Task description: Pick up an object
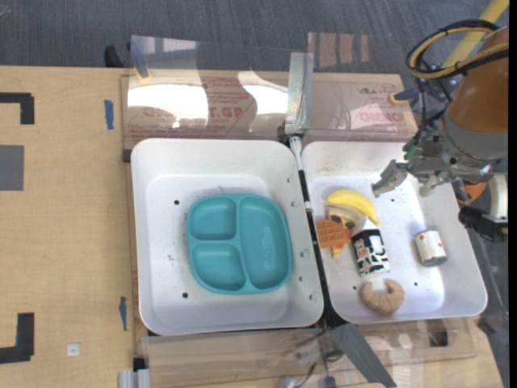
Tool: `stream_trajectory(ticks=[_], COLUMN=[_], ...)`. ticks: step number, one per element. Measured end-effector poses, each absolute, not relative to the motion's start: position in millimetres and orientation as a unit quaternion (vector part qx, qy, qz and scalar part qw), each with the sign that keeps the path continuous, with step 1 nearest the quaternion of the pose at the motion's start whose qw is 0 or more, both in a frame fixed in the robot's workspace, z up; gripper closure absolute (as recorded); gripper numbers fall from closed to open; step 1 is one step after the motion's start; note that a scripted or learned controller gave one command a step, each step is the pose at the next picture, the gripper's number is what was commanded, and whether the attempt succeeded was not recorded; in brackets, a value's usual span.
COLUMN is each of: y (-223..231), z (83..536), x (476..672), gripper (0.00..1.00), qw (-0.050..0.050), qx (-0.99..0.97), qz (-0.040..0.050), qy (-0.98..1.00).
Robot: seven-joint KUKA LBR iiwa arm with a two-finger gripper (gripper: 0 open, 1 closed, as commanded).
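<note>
The right bin (460,293) holds a yellow banana (354,204), an orange waffle piece (331,234), a black-and-white can (370,253) lying on its side, a small silver can (430,246) and a brown croissant (383,295). My gripper (408,183) hangs over the upper middle of this bin, right of the banana and above the silver can. Its fingers (387,179) are spread open with nothing between them.
The left bin (153,184) carries a teal three-compartment plate (239,242). A clear plastic wall (242,95) stands behind both bins. Cables (440,51) loop at the upper right beside the arm.
</note>
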State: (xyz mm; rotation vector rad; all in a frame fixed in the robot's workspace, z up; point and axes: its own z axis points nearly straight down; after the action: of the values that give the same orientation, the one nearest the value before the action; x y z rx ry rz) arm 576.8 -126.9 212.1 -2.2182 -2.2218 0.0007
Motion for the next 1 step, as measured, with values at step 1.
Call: stream_trajectory(ticks=[1], y=[-102.6], z=[88.7], x=[605.5], gripper=[0.00], qw=[-0.004], qx=[-0.706], qz=[-0.0030], qy=[-0.708])
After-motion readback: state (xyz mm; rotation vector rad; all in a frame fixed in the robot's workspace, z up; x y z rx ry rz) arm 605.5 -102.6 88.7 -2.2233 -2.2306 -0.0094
